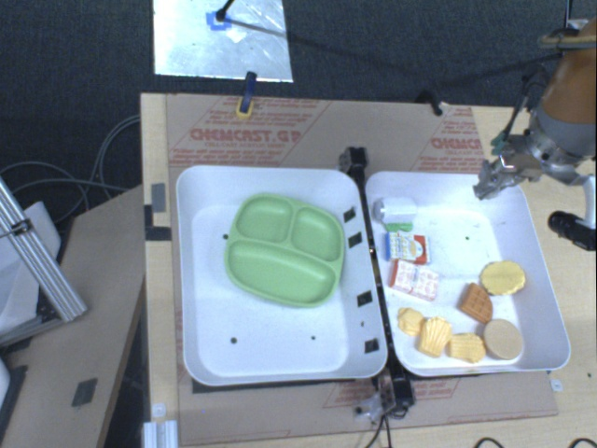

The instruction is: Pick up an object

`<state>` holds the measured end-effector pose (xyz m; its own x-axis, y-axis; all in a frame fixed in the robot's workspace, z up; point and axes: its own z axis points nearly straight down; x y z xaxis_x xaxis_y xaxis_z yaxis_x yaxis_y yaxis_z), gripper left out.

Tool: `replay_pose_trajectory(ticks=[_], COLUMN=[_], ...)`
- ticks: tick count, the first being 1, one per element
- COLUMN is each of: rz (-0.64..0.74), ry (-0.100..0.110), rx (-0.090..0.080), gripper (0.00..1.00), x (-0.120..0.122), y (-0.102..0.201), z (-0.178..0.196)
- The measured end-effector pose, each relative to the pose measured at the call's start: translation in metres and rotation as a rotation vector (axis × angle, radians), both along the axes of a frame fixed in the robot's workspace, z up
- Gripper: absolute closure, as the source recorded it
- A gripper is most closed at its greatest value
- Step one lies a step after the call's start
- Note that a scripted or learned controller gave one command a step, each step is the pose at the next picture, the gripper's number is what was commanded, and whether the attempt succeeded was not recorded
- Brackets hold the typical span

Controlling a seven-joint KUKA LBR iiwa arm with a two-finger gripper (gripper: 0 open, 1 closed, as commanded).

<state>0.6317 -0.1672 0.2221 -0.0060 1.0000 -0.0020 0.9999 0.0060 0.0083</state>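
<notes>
Basically, camera view: gripper [492, 181] hovered at right bin's [536, 250] upper right edge, grip state unclear. Nearest pickable, yellow round piece [503, 276], sat below it. Best to descend centered, clear of waffle piece [476, 302].

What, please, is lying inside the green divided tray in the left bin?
Nothing lies in the green tray: its three compartments show bare green. It rests on the left bin, and whatever is beneath the tray is covered.
</notes>
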Motion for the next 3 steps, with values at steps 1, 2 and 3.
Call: replay_pose_trajectory(ticks=[1, 2, 3], rz=[0.002, 0.003, 0.000], ry=[0.008, 0.008, 0.006], rx=[0.004, 0.004, 0.002], gripper=[1.00, 1.00, 1.00], x=[-0.018, -0.045, -0.036], y=[0.047, 0.098, 0.099], z=[-0.009, -0.001, 0.009])
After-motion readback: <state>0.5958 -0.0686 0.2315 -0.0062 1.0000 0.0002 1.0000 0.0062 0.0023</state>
